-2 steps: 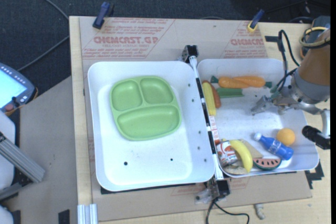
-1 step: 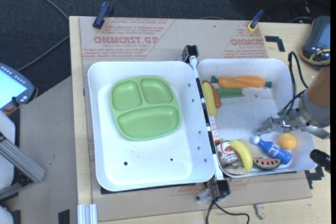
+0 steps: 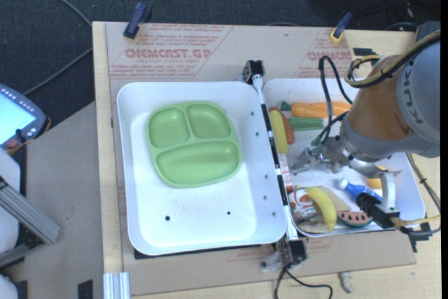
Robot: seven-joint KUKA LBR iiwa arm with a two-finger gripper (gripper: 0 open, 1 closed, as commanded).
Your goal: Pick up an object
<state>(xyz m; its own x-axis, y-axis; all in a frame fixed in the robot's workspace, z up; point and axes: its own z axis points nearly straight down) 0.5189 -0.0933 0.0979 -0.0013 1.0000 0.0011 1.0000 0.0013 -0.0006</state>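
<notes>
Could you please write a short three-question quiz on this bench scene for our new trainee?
1. True or false: the green divided plate lies in the left bin.
2. Which lies nearest the right bin's front edge? A. carrot B. banana C. green divided plate
3. Fill in: the arm's hand hangs over the ____ bin.

Key: 1 true; 2 B; 3 right.

Two white bins (image 3: 140, 220). One green tray (image 3: 194, 143) in the left bin. In the right bin: one banana (image 3: 323, 206), one carrot (image 3: 318, 109), one watermelon slice (image 3: 355, 218), one can (image 3: 302, 202).
</notes>
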